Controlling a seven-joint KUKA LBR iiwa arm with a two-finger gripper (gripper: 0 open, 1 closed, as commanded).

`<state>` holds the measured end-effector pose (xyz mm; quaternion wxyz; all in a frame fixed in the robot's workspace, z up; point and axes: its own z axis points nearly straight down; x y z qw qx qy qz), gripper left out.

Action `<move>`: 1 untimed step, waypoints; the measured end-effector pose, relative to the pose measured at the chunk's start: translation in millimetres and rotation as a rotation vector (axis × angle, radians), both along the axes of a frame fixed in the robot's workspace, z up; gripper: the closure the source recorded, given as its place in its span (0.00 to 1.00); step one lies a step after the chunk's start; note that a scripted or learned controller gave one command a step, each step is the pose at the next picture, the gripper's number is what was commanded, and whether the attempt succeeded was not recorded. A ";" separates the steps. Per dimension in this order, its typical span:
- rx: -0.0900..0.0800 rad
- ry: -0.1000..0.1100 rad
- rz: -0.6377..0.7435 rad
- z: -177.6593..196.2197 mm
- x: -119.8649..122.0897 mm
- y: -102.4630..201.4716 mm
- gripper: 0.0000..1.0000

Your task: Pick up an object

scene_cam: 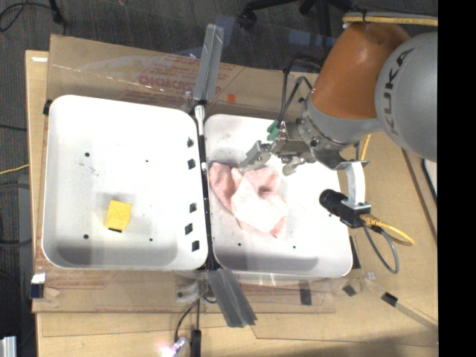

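While the tool hangs open over the pink cloth, it should drop straight; pinch a thick fold.

The grey divider separates two bins. Left of the divider, the floor lies open around a yellow block. Right of it, a pink cloth covers the floor's middle.

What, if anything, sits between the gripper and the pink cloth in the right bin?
Nothing visible. The gripper hangs just above the upper edge of the pink cloth in the right bin, with no object between them.
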<state>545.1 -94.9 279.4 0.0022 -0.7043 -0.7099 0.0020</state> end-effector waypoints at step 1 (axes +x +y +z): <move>0.001 -0.001 0.215 -96.7 -8.7 -31.5 0.00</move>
